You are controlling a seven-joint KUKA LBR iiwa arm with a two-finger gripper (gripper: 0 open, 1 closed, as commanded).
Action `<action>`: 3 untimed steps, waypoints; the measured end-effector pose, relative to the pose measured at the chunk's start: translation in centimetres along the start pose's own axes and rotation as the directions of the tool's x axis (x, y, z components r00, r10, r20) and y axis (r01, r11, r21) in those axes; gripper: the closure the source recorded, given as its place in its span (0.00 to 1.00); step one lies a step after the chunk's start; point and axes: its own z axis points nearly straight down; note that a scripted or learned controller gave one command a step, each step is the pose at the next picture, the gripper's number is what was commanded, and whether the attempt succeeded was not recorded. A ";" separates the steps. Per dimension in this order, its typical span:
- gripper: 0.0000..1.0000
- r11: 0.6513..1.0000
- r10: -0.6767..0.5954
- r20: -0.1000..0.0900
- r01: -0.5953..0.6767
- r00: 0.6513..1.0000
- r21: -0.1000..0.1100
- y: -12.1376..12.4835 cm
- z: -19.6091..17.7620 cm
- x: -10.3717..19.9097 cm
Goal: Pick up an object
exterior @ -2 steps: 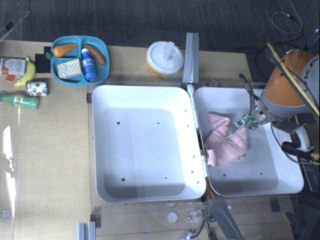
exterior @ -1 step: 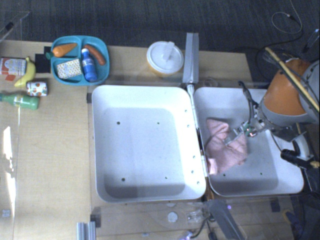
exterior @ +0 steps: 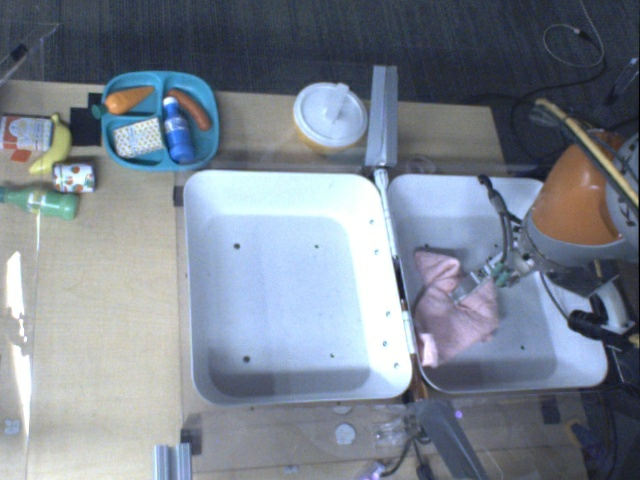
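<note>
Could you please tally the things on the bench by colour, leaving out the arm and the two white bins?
Pink: 1, cloth
Blue: 2, divided tray, small bottle
Orange: 2, carrot, sausage
Yellow: 2, banana, lidded cup
Green: 1, bottle
Total: 8

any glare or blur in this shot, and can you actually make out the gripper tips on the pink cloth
Camera view: glare streaks the clear panel at the left edge; soft shadows lie along the near wall of the left bin; the whole frame is slightly soft. The gripper sits at the pink cloth, but its tips are too small and blurred to read.
</note>
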 end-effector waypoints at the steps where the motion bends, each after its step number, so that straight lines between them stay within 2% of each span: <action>1: 1.00 1.000 -0.002 -0.001 0.002 1.000 -0.004 0.3 -1.1 0.1; 2: 1.00 0.997 -0.069 -0.011 0.069 0.998 0.015 5.3 -7.2 -2.0; 3: 1.00 0.960 -0.281 -0.012 0.281 0.960 0.010 11.9 -10.2 -3.4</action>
